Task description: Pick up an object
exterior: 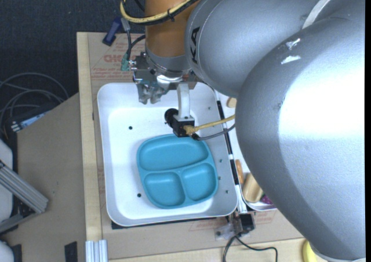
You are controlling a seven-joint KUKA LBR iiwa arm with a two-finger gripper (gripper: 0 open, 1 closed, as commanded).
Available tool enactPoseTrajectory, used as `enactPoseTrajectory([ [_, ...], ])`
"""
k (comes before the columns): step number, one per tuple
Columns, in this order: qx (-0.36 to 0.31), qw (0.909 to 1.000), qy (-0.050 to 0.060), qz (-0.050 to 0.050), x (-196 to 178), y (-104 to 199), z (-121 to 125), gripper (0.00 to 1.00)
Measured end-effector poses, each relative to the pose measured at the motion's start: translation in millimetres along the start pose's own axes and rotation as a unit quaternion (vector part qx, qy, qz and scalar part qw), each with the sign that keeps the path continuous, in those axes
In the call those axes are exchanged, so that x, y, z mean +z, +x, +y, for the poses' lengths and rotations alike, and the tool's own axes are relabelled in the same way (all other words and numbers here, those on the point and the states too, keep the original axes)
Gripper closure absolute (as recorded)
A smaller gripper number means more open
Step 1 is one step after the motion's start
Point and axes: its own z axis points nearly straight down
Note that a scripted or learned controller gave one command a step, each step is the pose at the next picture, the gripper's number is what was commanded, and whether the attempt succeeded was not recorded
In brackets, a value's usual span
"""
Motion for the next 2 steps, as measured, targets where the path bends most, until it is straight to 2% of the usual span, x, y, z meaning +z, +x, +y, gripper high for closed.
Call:
enactPoseTrajectory([
  [1, 0.0, 1.0, 0.0, 0.0, -0.4, 0.1, 0.2, 0.0],
  [2, 0.001, 1.0, 0.001, -0.001, 93.5, -31.5, 48.4, 0.0],
])
